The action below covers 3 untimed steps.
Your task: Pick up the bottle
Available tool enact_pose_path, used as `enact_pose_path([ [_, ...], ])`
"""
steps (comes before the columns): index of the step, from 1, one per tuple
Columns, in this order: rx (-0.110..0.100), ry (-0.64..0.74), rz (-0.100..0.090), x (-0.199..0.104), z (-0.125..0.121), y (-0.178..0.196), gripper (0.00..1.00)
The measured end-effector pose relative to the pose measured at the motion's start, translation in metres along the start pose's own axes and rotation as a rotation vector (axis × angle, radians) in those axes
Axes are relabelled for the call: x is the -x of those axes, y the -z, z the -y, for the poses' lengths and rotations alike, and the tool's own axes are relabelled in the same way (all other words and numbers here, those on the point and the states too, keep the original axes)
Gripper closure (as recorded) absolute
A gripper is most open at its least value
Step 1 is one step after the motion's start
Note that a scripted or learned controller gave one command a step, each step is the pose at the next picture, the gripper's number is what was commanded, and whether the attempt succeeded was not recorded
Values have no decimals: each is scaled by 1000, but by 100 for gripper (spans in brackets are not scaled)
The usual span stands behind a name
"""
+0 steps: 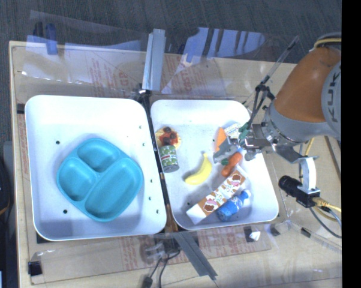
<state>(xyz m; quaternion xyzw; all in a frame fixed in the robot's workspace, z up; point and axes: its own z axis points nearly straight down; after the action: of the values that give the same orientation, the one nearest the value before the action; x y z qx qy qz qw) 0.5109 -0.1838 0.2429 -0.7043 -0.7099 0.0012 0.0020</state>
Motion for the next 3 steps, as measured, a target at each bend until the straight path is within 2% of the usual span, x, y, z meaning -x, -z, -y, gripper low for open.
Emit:
enact_pose_path([
  [1, 3, 127, 2, 26, -53, -28, 0],
  [2, 3, 239, 1, 25, -136, -152, 0],
  [3, 3, 245, 2, 24, -137, -141, 100],
])
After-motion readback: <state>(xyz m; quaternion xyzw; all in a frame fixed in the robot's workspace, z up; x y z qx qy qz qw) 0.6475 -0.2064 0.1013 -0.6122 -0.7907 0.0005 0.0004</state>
